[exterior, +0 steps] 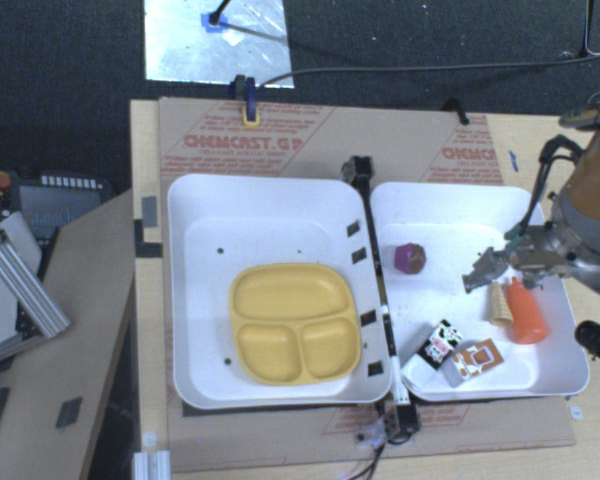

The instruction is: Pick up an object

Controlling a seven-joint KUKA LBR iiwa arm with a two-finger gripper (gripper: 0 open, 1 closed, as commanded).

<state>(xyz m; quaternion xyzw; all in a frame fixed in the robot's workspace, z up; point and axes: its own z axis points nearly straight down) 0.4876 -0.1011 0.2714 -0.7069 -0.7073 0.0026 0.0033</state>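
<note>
The arm is reaching in from three o'clock, and its gripper [483, 271] is hanging over the right bin [450, 208], toward that bin's three o'clock side. The fingers [477, 273] are pointing toward nine o'clock; whether they are apart or together cannot be told, and nothing is showing between them.

Just at five o'clock of the gripper, an orange carrot-shaped toy [525, 313] is lying beside a tan cone piece [499, 303], the two touching, close to the bin's three o'clock wall. A purple ball [410, 258] is sitting alone toward the bin's nine o'clock side, near the divider, with bare white floor lying open all round it. At six o'clock, a black-and-white block [440, 344] and a brown-and-white card [477, 358] are crowding the near rim, just beside each other.

The widest open room in the right bin is stretching across its twelve o'clock half.

In the left bin [200, 268], a yellow divided plate [295, 321] is resting toward five o'clock, its edge coming near the divider, while the bin's twelve o'clock half is lying open. Both bins are sitting on a cardboard-covered surface [310, 138].
</note>
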